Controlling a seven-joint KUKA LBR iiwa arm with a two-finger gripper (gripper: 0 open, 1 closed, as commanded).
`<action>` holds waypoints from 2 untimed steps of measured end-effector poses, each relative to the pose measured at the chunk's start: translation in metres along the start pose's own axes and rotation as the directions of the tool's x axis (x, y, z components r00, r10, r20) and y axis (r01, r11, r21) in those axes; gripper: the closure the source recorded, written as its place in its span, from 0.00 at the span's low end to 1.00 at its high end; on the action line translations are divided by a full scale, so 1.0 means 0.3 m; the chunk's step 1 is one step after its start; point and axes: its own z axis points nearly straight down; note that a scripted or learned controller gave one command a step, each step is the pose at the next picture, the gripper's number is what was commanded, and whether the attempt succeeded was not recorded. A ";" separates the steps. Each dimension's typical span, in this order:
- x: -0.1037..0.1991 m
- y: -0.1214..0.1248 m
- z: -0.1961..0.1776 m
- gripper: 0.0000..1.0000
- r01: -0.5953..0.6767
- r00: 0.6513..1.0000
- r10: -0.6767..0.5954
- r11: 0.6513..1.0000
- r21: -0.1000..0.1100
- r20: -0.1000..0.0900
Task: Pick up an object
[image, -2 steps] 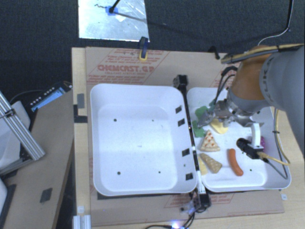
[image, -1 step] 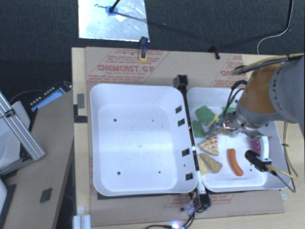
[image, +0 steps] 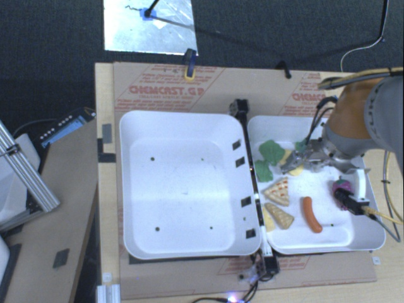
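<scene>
The right bin (image: 328, 240) holds several toy foods. A green leafy piece (image: 270, 151) lies at its upper left, with a smaller green bit (image: 261, 168) below it. A pizza slice (image: 278, 192) and a tan wedge (image: 281, 218) lie lower left, and a red sausage (image: 311, 214) lies lower middle. A purple item (image: 344, 187) sits by the right wall. My gripper (image: 292, 165) reaches down from the right, low in the bin beside the green leafy piece and over a yellowish piece (image: 288, 155). I see nothing held between its fingers.
The left bin (image: 183, 182) stands beside the right one, with black clips (image: 243, 163) along the shared rim. The grey arm with its orange band (image: 350, 115) covers the upper right of the right bin. Cables (image: 379, 214) run along the right edge.
</scene>
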 end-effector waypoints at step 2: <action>-0.047 0.139 -0.046 1.00 0.006 1.000 -0.006 1.000 -0.009 0.001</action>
